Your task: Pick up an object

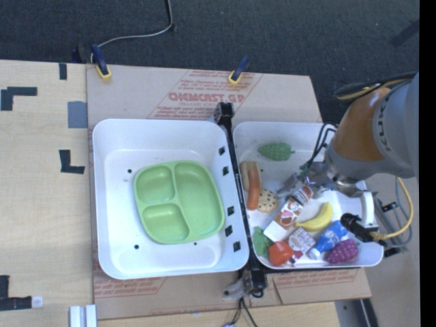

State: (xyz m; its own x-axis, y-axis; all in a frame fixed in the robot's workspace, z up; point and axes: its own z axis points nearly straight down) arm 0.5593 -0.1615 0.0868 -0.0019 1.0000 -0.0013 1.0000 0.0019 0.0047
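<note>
My gripper [302, 182] hangs low over the middle of the right bin [308, 133], under the grey arm with its orange band [355, 133]. It is just above a small red and white bottle [297, 203] and may be touching it; I see nothing clearly held. Around it lie a yellow banana [318, 216], a speckled cookie [267, 200], an orange hot dog [253, 182] and a green leaf [276, 151]. Along the bin's near wall are a blue can [328, 237], purple grapes [343, 252], a red tomato [280, 253] and a green pepper [260, 240].
The left bin [109, 182] holds a green divided plate [179, 201]. A black divider [230, 176] runs between the bins. Both bins sit on a cardboard sheet [197, 94] held by clamps. Cables hang off the wrist at the right bin's corner [381, 234].
</note>
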